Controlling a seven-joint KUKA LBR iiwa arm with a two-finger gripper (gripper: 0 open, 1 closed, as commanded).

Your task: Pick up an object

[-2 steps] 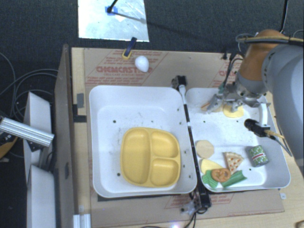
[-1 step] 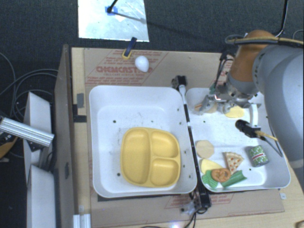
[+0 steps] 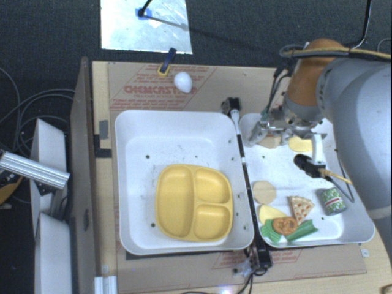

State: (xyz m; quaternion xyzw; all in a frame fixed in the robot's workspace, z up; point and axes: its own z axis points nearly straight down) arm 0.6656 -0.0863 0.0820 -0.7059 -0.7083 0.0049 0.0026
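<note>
Camera view: the hand (image 3: 267,131), its grip state indeterminable, is lowered over a pale flat piece (image 3: 269,141) at the right bin's (image 3: 355,228) far left corner, presumably positioned for picking.

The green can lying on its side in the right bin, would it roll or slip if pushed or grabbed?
The green can looks round and lies on its side, so a push would probably roll it. Its smooth curved wall might slip from a two-finger pinch. It seems small, likely light.
</note>
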